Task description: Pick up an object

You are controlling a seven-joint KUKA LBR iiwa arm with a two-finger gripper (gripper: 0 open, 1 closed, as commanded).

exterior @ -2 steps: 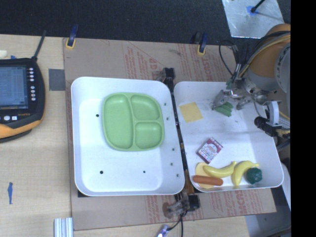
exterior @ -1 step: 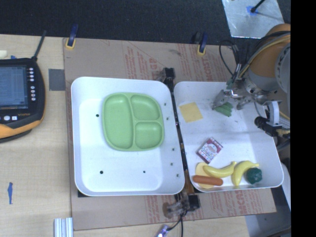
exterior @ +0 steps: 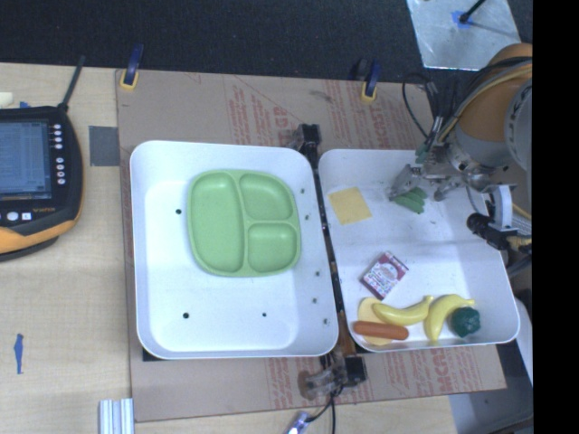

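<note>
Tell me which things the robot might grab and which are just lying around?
Might grab, all in the right bin: green piece by the gripper, yellow square, red packet, bananas, sausage, dark green ball.

Just lying around: green plate in the left bin, handheld screen, clamps.

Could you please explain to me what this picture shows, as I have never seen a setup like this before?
One fixed camera looks down at a slant on a bench. A grey and orange robot arm reaches in from the right; its gripper is low over the right bin, at a small green object. Whether it holds that, I cannot tell. The same bin has a yellow square, a red packet, two bananas, a sausage and a dark green ball. The left bin holds a green divided plate. A control tablet lies far left.
</note>
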